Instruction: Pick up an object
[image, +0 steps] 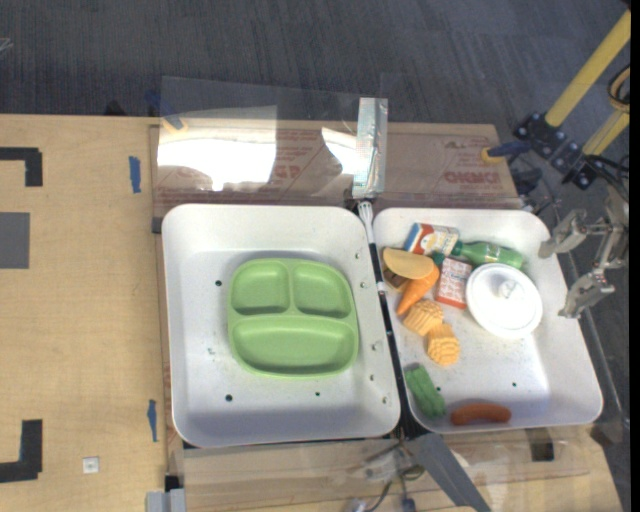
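Toward the front rim from the white round plastic container (505, 297), a red toy sausage (480, 412) lies alone on the floor of the right shallow white bin (570, 375). I judge it the easiest object to pick. The gripper should come straight down over its middle and close across its short width, because it may roll.

Left of the container, the orange toy carrot (415, 293), two yellow ridged pieces (434, 333) and small printed cartons (452, 282) touch each other, so a grasp there is risky.

Just right of the container, beyond the bin rim, pale metal parts (588, 265) are hard to make out. They may belong to the gripper, and I cannot tell whether it is open or closed.
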